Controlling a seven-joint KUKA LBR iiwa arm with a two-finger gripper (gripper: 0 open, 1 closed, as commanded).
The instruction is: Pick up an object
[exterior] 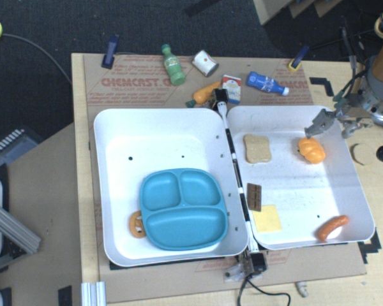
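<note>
My gripper (334,126) hangs over the far right corner of the right bin (345,171). Its two grey fingers are spread apart with nothing between them. An orange toy fruit (311,150) lies just below and left of the left finger (316,125), apart from it. The same bin also holds a slice of toast (257,148), a brown bar (254,197), a yellow cheese square (267,218) and a sausage (332,227) near the front right corner.
In the left bin (115,139) sits a blue divided plate (182,208), with a pretzel (136,224) half under its left edge. Behind the bins lie a green bottle (173,65), a white can (205,62), a small carton (230,88) and a blue bottle (267,83).
</note>
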